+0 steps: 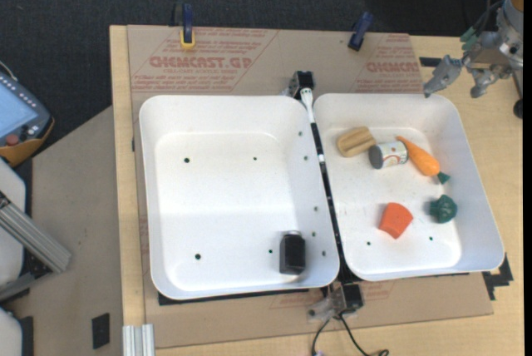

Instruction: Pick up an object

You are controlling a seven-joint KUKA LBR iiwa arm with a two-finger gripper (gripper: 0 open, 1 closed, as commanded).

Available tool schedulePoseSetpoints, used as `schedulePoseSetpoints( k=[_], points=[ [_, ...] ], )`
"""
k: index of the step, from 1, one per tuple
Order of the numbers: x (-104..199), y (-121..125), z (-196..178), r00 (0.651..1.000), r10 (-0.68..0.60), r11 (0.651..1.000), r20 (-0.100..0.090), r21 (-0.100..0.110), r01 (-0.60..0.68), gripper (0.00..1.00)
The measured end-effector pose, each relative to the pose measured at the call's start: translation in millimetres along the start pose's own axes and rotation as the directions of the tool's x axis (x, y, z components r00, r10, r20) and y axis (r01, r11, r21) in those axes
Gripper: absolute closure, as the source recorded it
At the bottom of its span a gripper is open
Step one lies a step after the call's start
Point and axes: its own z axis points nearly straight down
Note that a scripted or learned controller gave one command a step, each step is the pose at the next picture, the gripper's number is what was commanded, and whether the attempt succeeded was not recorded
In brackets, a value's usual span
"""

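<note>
Seen from above at a slant: counter (249, 55) carrying two white bins side by side, with the tool (462, 80) at the far right corner, just outside the right bin's (474, 205) far right corner. Spread wide, with one finger (438, 77) angled out to the left and the other on the right, nothing between them. Hanging over the counter edge rather than over the bin itself.

In the right bin, all objects well apart from the tool, toward the near side of it. Closest: a carrot (420, 156) lying slantwise near the bin's far right, its green tip pointing toward the near right. Touching the carrot's left end, a small can (388, 154) lying on its side. Just left of that, a tan block (355, 140), tilted. Nearer the bin's near edge, an orange wedge (396, 220), and to its right, near the right wall, a green lump (443, 209).

In the left bin (166, 180), a black block (292, 253) at the near right corner, close against the wall shared with the right bin, farthest from the tool.

Two blue clamps (186, 17) along the counter's far edge.
</note>
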Motion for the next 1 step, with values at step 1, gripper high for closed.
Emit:
schedulePoseSetpoints(
  k=[1],
  points=[
    [-0.5, -31.0, 61.9, 1.000, 0.001, 1.000, -0.002, 0.005, -0.001, 0.00]
  ],
)
